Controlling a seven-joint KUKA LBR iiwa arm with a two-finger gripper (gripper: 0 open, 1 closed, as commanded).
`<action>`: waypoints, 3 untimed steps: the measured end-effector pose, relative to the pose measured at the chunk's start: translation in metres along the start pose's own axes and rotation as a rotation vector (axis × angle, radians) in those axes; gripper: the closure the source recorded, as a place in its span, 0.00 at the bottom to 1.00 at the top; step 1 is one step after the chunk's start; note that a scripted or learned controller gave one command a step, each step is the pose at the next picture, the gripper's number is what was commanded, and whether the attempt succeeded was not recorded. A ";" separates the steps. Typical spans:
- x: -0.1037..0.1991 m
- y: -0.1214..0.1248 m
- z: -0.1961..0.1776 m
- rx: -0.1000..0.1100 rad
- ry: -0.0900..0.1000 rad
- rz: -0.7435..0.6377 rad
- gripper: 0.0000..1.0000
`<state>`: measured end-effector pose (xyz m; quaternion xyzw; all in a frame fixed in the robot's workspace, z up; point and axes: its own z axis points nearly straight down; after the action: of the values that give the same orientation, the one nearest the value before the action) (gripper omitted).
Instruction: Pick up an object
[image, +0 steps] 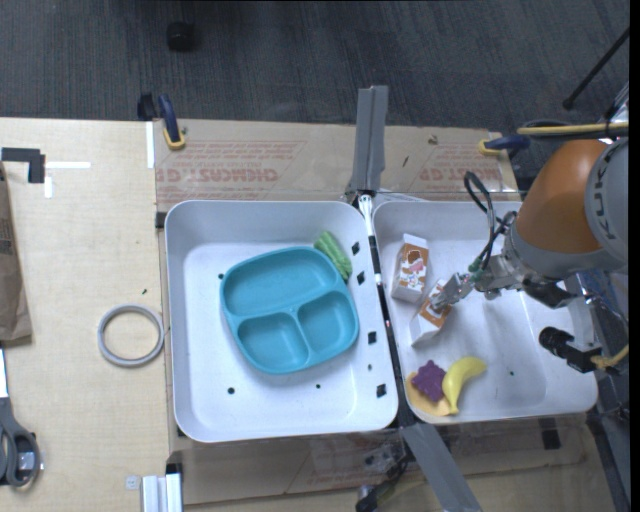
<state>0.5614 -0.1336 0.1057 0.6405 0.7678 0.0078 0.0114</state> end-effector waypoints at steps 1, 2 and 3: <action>0.000 0.004 -0.014 -0.010 0.001 0.002 1.00; 0.010 0.010 -0.002 -0.002 -0.010 -0.168 1.00; 0.011 0.011 -0.001 -0.005 -0.010 -0.169 0.00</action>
<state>0.5706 -0.1204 0.1074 0.5733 0.8191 0.0055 0.0174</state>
